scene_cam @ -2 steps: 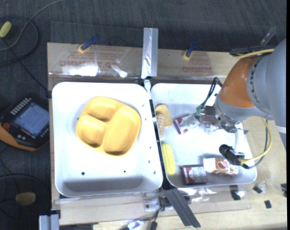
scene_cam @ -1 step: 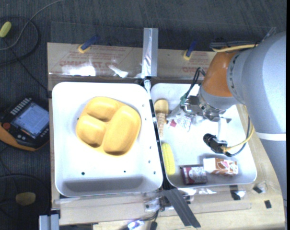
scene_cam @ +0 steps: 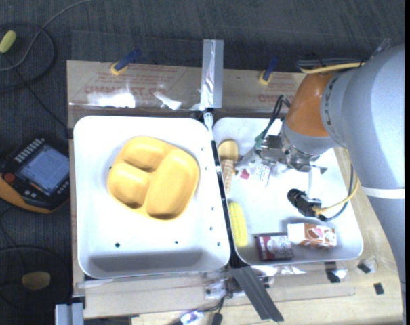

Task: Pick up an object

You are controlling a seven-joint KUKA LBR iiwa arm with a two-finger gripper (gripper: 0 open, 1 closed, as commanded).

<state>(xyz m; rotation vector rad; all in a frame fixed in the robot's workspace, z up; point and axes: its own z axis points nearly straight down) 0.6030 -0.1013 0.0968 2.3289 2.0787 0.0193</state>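
Camera view had the claw low in the right white bin, near a small crinkled white-and-pink packet; honestly couldn't tell its state. A yellow corn cob lay by the divider, and the left white bin held a big yellow foam bun-shaped lump.

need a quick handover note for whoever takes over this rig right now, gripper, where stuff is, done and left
Gripper: low in the right bin, over a small wrapped packet; grip state can't be read.
Right bin: ice cream cone and corn cob along the left wall, dark box and small carton at the near edge.
Left bin: large yellow bread-shaped toy.
Done: nothing visibly lifted.
Left: grasp and raise an object.
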